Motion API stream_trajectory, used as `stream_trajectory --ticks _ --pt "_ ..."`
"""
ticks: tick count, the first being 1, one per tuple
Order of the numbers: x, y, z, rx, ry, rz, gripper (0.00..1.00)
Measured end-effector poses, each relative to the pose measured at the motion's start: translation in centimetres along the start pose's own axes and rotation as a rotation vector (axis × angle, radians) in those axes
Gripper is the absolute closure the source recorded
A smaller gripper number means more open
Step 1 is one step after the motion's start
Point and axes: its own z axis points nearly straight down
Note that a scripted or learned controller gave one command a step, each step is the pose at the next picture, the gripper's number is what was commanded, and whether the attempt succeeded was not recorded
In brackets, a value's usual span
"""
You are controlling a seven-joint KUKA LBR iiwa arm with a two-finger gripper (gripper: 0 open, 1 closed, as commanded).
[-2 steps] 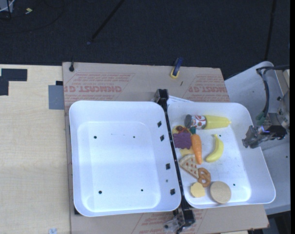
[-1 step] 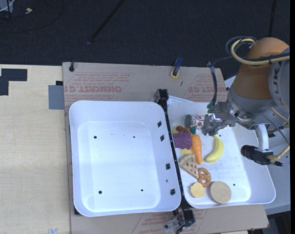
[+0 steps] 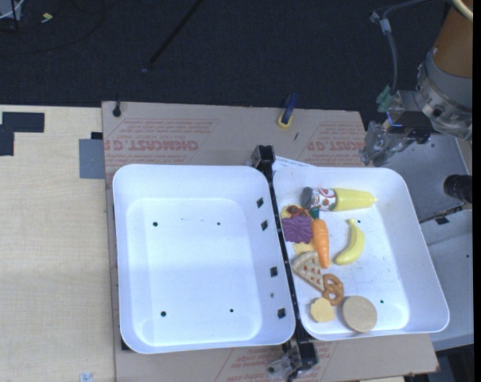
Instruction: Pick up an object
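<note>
The arm (image 3: 451, 50) reached in from the upper right, and its gripper (image 3: 377, 146) hung above the bench just outside the far right corner of the right bin (image 3: 419, 237); whether it was spread or pressed together I could not tell, because it was small and blurred, and nothing was seen in it.

All the objects lay in the right bin, mostly in its left half; a can (image 3: 319, 199) lay on its side near the far edge, touching the end of a yellow corn (image 3: 353, 199) that pointed to the right; below them a purple piece (image 3: 297, 228) lay beside the divider, and a carrot (image 3: 321, 242) lay just to its right, touching it; a banana (image 3: 352, 243) lay a little apart on the right of the carrot; nearer to the camera a waffle (image 3: 308, 270) lay under the tip of the carrot, with a pretzel (image 3: 332, 286) at its lower right; a small yellow disc (image 3: 322, 311) and a round cookie (image 3: 358, 313) lay side by side near the front edge.

The left bin (image 3: 129, 261) stood beside the right one, joined along a black clip strip (image 3: 277, 249); both bins rested on a cardboard sheet (image 3: 184, 134).
</note>
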Motion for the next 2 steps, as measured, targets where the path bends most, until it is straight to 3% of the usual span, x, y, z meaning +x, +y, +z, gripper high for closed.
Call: stream_trajectory --ticks 1,2 --pt "11.8 -4.1 4.9 0.02 0.001 -0.001 1.0" --pt "8.3 -8.8 8.5 0.022 0.0 0.007 1.0"
